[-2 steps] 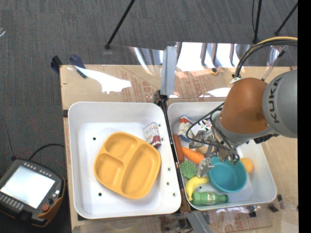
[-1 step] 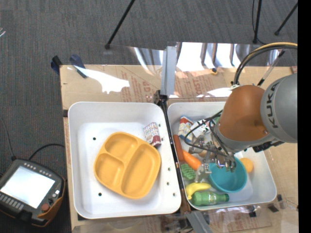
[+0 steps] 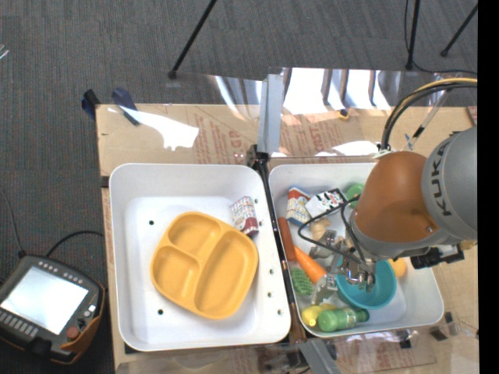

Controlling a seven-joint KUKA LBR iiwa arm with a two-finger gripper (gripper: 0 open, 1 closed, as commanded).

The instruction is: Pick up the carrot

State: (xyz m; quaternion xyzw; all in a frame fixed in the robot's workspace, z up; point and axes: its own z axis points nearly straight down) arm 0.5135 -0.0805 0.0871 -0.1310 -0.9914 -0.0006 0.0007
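Observation:
The carrot (image 3: 309, 264) is a short orange piece lying slantwise in the left part of the right bin (image 3: 433, 302), with a green leafy tuft (image 3: 302, 280) at its lower end. My gripper (image 3: 337, 269) hangs low over the middle of that bin, just right of the carrot and very close to it. Its metal parts overlap the rim of a teal bowl (image 3: 369, 291). The orange wrist band (image 3: 394, 201) and the grey arm hide the bin's right middle. Nothing shows as held.
A yellow divided plate (image 3: 204, 264) and a small can (image 3: 245, 214) lie in the left bin (image 3: 132, 209). Around the carrot are a thin reddish stick (image 3: 285, 238), small cartons (image 3: 299, 203), a green bottle (image 3: 344, 317) and a yellow item (image 3: 311, 315).

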